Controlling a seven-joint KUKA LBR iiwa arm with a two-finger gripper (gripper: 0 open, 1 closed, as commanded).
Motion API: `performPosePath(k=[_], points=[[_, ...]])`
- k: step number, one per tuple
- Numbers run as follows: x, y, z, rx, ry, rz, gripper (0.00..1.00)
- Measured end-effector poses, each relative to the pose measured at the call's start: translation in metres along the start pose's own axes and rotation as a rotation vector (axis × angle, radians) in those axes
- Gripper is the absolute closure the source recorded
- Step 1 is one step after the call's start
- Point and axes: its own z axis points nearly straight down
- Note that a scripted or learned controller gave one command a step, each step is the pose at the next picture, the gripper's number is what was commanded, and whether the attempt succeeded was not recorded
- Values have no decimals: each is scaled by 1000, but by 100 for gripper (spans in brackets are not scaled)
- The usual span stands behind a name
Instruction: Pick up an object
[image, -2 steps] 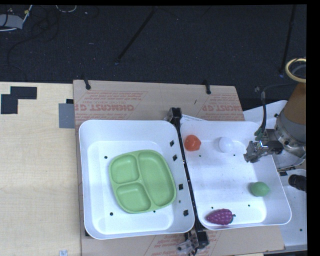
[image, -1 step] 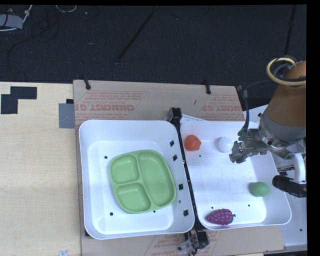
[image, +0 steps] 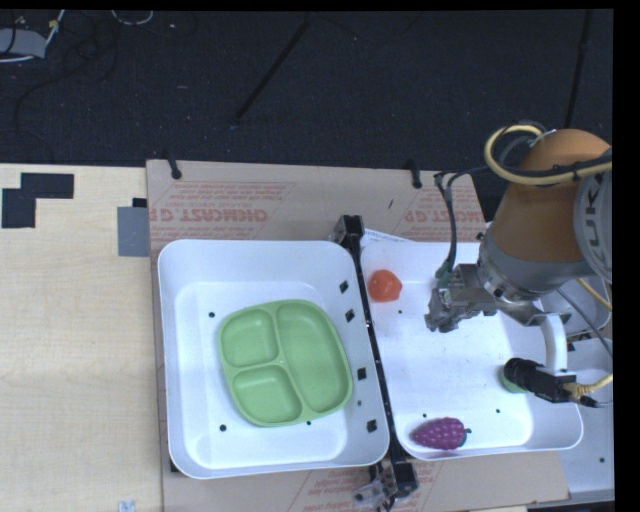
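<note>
Hovering: your gripper (image: 445, 312) over right bin (image: 470, 410), fingers' state unclear.
Nearby: orange ball (image: 384, 286).
Front: purple grapes (image: 440, 433).

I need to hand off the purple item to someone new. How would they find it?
Look in the right bin of the two white bins. Along its near edge lies a bunch of purple toy grapes, bumpy and oval. The orange ball sits at the far corner instead, smooth and round.
</note>
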Motion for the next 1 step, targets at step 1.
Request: performPosePath(k=[1], points=[[46,-4,10,0,0,0,100]])
